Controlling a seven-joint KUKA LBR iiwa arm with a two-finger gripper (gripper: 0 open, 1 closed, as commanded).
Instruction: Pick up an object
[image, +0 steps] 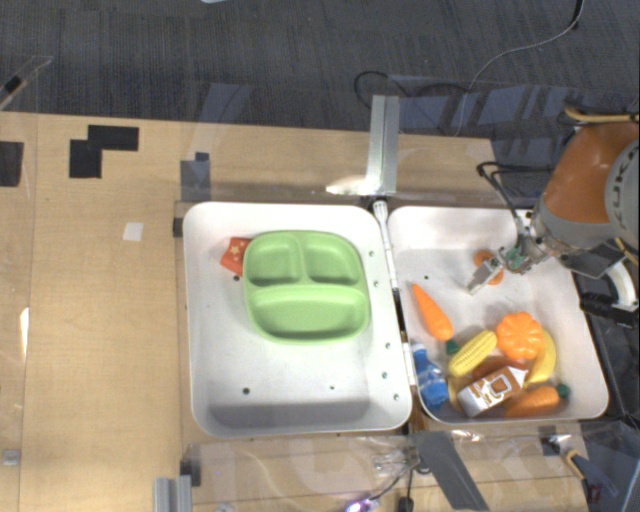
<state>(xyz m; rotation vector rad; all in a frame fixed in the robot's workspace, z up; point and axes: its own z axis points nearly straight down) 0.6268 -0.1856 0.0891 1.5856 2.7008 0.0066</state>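
Lit evenly and brightly from above. Soft shadow pooled along the near inside wall of the left bin. Glare on the metal post between the bins. Slightly soft overall, with mild blur on the arm at right.

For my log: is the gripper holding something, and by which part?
It cannot be told. The gripper is low in the right bin, with something orange by its tips.

left bin: divided tray | right bin: carrot, corn, pumpkin at front
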